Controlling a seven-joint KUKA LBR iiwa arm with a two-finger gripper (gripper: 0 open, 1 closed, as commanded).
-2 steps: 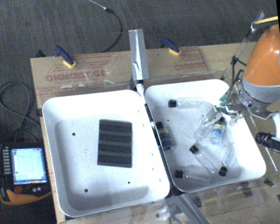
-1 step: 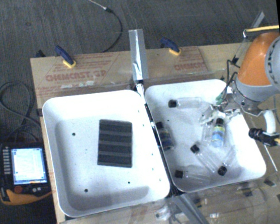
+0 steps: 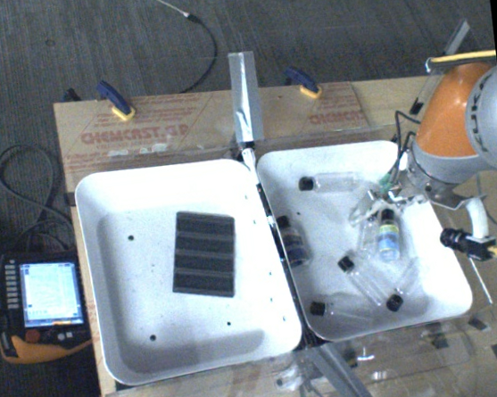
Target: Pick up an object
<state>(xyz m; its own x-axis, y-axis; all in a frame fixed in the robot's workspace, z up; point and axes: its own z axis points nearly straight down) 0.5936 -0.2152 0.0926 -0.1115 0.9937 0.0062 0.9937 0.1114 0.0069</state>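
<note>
While the arm leans in over the right bin, we cannot tell the gripper's state. Clear plastic vials with black caps lie jumbled there, some touching. We judge them light, rigid, slick and prone to roll; best pinched across the barrel mid-length. Dark ribbed block lies alone in left bin.

White bins, a black ribbed block in the left one, clear black-capped bottles in the right; orange band on the grey arm.
</note>
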